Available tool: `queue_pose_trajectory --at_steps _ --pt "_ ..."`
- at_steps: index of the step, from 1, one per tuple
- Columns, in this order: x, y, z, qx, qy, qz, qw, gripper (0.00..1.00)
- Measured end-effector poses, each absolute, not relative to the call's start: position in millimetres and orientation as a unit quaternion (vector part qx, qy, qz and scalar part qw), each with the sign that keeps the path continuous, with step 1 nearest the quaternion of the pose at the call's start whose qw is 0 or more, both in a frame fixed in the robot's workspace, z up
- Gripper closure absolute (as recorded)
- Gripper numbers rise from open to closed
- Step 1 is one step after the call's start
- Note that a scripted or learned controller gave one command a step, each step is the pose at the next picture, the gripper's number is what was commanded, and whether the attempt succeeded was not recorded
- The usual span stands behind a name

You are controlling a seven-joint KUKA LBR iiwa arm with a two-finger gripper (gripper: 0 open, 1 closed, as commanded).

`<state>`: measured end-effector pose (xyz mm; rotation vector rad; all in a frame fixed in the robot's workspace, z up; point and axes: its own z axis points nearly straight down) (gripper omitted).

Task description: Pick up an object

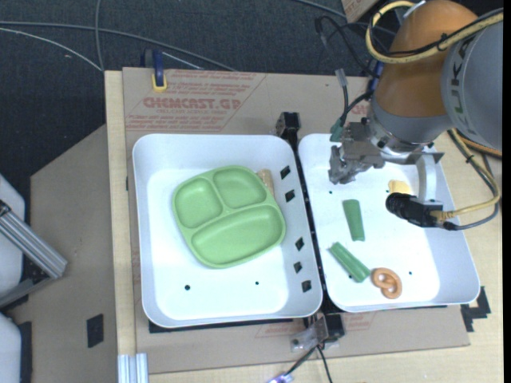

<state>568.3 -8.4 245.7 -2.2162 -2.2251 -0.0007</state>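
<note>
Over the right bin (455, 282), near its far-left corner, we are seeing the tool (345, 172) hanging from the grey and orange arm (419, 70); we cannot tell how it is set. Lying apart from it on the bin floor, we are noting a green stick (354, 219), a second green stick (350, 262) nearer the front, and beside that a small brown pretzel (387, 282). Sitting in the left bin (156, 294), we are logging a green divided plate (229, 215).

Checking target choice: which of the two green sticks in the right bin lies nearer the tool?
The upper green stick, lying almost straight up the view just below the tool; the lower green stick lies slanted beside the pretzel.
</note>
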Motion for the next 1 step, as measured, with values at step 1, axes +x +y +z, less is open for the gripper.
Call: queue_pose_trajectory --at_steps 1 --pt "573.8 36.2 238.9 -0.706 -0.708 -0.0001 0.0 1.0"
